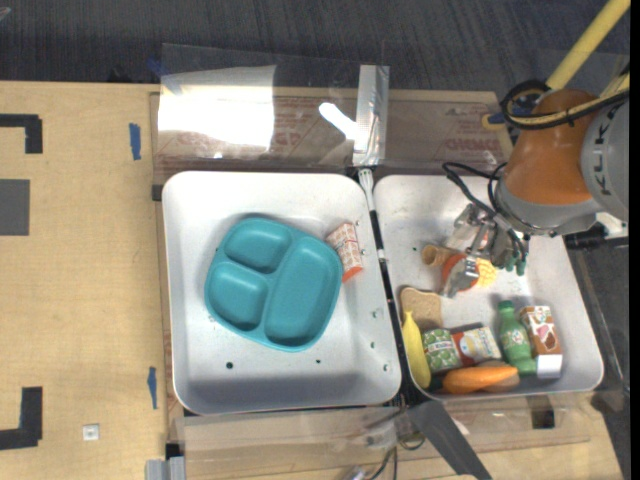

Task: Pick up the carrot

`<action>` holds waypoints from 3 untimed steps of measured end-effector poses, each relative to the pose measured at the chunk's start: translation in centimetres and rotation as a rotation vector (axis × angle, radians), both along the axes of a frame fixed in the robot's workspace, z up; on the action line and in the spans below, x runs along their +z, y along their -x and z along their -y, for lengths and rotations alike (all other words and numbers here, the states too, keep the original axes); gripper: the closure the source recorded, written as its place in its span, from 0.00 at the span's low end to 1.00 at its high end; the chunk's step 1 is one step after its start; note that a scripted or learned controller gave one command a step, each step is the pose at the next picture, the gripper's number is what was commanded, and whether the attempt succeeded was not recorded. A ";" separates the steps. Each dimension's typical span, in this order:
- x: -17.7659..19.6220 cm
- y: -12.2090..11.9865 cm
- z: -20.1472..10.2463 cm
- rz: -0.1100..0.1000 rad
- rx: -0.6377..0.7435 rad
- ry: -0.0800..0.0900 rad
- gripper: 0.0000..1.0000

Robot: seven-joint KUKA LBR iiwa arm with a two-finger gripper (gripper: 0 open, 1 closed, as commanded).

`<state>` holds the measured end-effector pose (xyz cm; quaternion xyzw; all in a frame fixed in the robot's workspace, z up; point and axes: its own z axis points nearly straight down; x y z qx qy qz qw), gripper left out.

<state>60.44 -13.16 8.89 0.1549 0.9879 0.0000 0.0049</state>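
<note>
carrot (481, 377) first: you'll find it lying on its side along the near wall of the right bin (580, 298), orange and tapered, with the yellow banana (413, 349) curving up from its left end. just behind it runs a row of small packages — a green can (438, 349), a little cream carton (479, 344), a green bottle (515, 334) and a red-and-white carton (542, 330) — and a slice of bread (423, 306) sits behind the banana. the gripper (468, 268) hangs over the middle of that same bin, well behind the carrot and apart from it, its tip down among a small orange and yellow cluster of items that you can't make out clearly. whether its fingers are spread or closed you cannot tell from this angle — the metal and cables blur together there. above it you see the orange band (545, 163) of the arm, reaching in from the right. in the left bin (190, 268) a teal divided plate (272, 281) lies near the centre, and a small red-and-white can (346, 249) lies tipped over just beside the plate's right rim, close to the wall between the two bins.
</note>
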 end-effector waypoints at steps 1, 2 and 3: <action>10.1 5.8 -6.2 0.002 -0.041 -0.003 0.00; 1.1 2.2 -3.6 0.004 -0.028 -0.001 0.00; 0.6 2.8 -0.4 0.005 -0.328 -0.009 0.00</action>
